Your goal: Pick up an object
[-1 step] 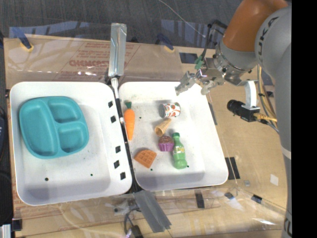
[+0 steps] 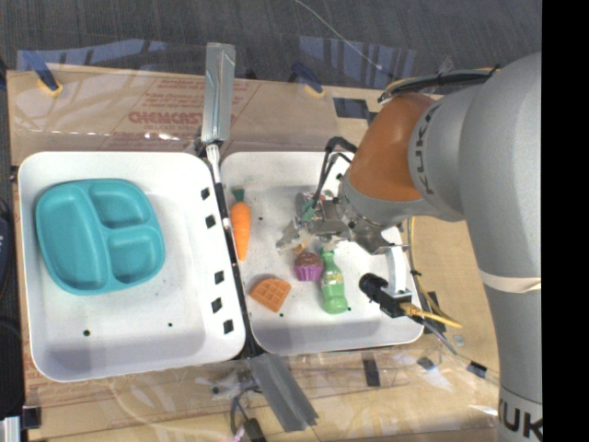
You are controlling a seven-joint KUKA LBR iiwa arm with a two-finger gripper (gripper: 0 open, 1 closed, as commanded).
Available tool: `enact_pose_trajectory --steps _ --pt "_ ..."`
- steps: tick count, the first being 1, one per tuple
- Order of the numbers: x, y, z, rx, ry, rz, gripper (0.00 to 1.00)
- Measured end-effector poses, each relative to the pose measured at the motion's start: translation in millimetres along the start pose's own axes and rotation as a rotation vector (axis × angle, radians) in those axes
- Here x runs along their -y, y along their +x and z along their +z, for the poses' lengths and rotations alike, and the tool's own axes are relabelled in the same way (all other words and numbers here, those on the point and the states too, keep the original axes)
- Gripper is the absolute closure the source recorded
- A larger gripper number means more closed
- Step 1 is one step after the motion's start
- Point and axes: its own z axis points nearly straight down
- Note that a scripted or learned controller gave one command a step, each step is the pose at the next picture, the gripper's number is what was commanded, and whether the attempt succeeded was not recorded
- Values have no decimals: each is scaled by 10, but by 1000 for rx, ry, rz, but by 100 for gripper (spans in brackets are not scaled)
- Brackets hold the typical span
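We see the waffle (image 2: 271, 293) nearest us in the right bin (image 2: 276, 339). Beside it stand the green bottle (image 2: 332, 287) and purple cupcake (image 2: 308, 267). The carrot (image 2: 240, 229) lies behind the waffle. Above the cupcake hangs the gripper (image 2: 308, 224); its grip we cannot tell.

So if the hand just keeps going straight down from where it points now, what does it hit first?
Probably the purple cupcake toy, which sits just below the hand in the right bin; the green bottle lies right beside it. Depth is unclear.
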Motion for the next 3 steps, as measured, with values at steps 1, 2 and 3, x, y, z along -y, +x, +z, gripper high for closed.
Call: enact_pose_trajectory --steps 1,2,3 --pt "685 248 387 0 -19 -2 0" --pt "669 259 282 -2 -21 -9 100" --pt "97 290 443 1 -7 -1 100"
